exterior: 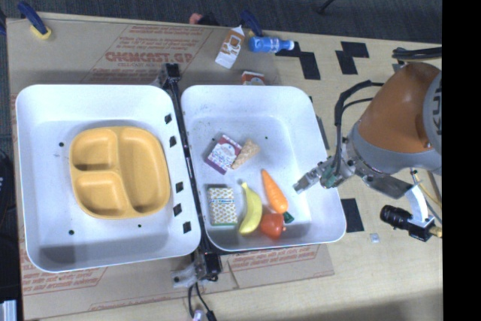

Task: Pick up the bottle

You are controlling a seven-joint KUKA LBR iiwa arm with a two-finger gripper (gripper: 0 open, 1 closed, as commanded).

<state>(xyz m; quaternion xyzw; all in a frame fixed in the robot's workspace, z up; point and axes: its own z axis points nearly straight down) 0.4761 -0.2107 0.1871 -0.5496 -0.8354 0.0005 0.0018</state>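
Blue bottle point(269, 45) lies beyond the gripper point(312, 179), up and slightly leftward, outside the bin point(301, 98) (long axis crosswise); whether the gripper grasps anything, I cannot tell.

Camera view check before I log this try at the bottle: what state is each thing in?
Blue plastic bottle: lying on its side on the bench, outside both bins.
Yellow divided plate: flat in the left white bin.
Yellow banana: lying in the right white bin.
Orange carrot: lying beside the banana.
Two-finger gripper: over the right bin's right edge, holding nothing.
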